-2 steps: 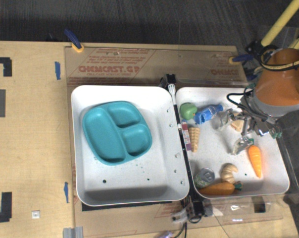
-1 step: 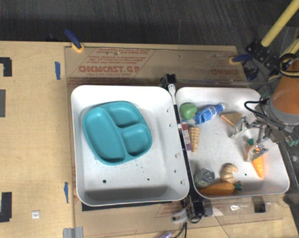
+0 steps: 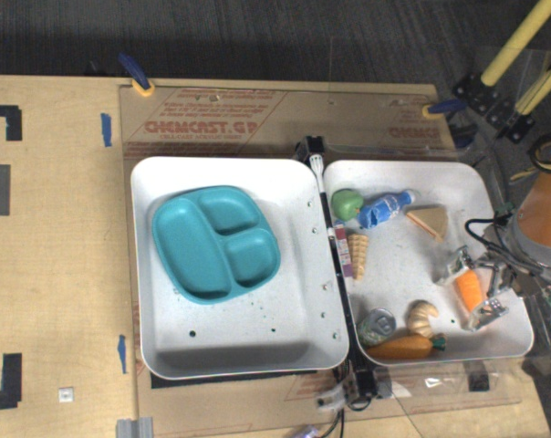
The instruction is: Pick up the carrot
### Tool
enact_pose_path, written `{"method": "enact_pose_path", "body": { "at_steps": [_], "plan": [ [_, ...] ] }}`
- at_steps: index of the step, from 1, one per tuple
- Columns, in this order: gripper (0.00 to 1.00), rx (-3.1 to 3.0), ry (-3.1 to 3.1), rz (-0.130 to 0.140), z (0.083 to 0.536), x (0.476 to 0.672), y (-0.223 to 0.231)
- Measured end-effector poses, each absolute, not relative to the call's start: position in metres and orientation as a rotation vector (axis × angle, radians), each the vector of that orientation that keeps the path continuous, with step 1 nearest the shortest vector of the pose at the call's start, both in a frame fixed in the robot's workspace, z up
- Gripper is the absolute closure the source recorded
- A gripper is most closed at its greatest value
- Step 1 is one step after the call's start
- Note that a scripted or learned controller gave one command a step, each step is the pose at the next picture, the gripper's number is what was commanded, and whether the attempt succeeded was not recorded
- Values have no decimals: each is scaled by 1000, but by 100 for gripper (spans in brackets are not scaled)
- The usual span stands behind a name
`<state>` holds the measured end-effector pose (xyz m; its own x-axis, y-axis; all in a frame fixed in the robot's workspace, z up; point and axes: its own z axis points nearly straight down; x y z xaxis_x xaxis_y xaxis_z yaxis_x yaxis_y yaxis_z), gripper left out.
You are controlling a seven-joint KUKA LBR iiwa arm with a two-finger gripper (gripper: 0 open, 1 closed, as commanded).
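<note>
The pincer (image 3: 475, 288) is hanging low over the right side of the right bin (image 3: 476, 182), with the arm coming in from the view's right edge. Its metal parts are sitting on either side of a short orange piece (image 3: 469, 289), but glare and cables are blurring the tip, so I cannot tell how wide the pincer is standing, whether that piece is being held, or what it is.

The carrot (image 3: 403, 346), going by its long orange body and green top, is lying at the near wall of the same bin, towards the view's lower left of the pincer and near it but clearly apart. Its long axis is running left to right in the view, almost along that wall. The green end is pointing right, towards the pincer's side, and the thin end is pointing at the divider between the bins.

Two neighbours are crowding it. A pale shell-shaped toy (image 3: 422, 313) is sitting just beyond the carrot's middle, roughly on the line from the pincer. A small grey can (image 3: 378, 323) is resting just beside the thin end.

In my judgement, the coming move is hinging on that offset. The pincer is needing to shift towards the near wall and close across the carrot's width, with wall and shell leaving little room.
</note>
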<state>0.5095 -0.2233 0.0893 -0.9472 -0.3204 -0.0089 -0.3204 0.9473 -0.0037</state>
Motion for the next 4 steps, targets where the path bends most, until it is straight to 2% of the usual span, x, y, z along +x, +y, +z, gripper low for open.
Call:
{"method": "enact_pose_path", "body": {
  "at_steps": [1,2,3,4],
  "plan": [
    [100,-510,3075,-11,103,515,-222],
    [0,-510,3076,-10,102,515,-222],
    [0,-750,3035,-13,90,493,-208],
    [0,-1221,2874,-13,90,498,-220]
  ]
}}
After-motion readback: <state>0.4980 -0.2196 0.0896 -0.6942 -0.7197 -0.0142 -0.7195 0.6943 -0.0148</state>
